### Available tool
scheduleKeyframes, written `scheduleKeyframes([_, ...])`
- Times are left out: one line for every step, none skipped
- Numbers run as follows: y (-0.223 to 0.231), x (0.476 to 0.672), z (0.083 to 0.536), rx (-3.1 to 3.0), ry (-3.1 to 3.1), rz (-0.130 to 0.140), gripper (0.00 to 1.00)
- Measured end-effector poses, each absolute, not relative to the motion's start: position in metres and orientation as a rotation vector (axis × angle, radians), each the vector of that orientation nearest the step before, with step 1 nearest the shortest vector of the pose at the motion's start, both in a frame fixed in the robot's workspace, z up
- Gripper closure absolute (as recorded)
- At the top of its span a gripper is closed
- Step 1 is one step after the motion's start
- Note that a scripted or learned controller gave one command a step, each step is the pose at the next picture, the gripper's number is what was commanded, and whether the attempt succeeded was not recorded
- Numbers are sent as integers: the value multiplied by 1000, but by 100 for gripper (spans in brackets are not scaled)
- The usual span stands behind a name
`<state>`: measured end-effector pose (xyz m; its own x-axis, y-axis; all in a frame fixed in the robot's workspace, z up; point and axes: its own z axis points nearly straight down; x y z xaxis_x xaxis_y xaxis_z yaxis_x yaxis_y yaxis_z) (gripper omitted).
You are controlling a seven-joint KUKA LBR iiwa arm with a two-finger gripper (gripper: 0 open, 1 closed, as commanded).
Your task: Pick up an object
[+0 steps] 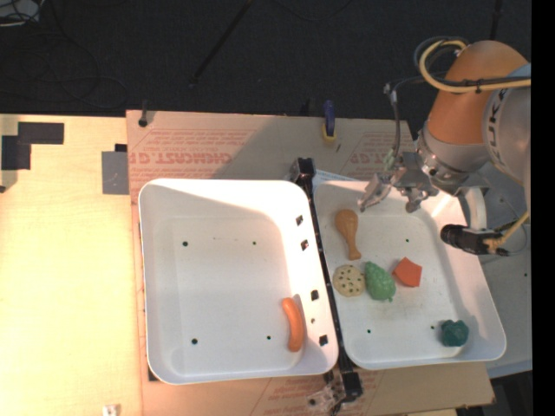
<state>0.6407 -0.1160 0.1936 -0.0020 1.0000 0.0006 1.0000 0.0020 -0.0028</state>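
The gripper (392,195) hangs over the far edge of the right bin (486,319), near the corner beside the divide between the two bins. Its two thin fingers (371,194) look spread apart, and nothing sits between them, so it is open and holds nothing.

Closest to it is a tan drumstick-shaped toy (349,230), lying just below and to the left of the fingers with its narrow end pointing toward the near side. This looks like the natural target. To grasp it well, the gripper should come straight down over the narrow shaft, with the fingers set across the shaft rather than along it, so they close on the thin part and not the rounded head.

Further along the bin lie a round spotted cookie (349,280) touching a green lumpy toy (379,282). That pair is a poorer choice, since a finger could wedge between them or push one aside. An orange block (408,272) sits just beside the green toy, and a dark teal piece (453,332) lies well apart near the bin's near right corner.

In the left bin (165,258) an orange sausage (295,323) lies near the divide, a longer reach across.

The drumstick is also close to the bin's inner wall, so the descent should stay clear of that rim.
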Motion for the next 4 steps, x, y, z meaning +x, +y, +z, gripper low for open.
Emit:
scheduleKeyframes([-103, 643, 147, -2217, -2219, 5, 0])
scheduleKeyframes([-90, 643, 134, -2218, -2220, 5, 0])
scheduleKeyframes([-69, 644, 190, -2220, -2224, -1, 0])
scheduleKeyframes([-33, 643, 187, -2216, -2222, 4, 0])
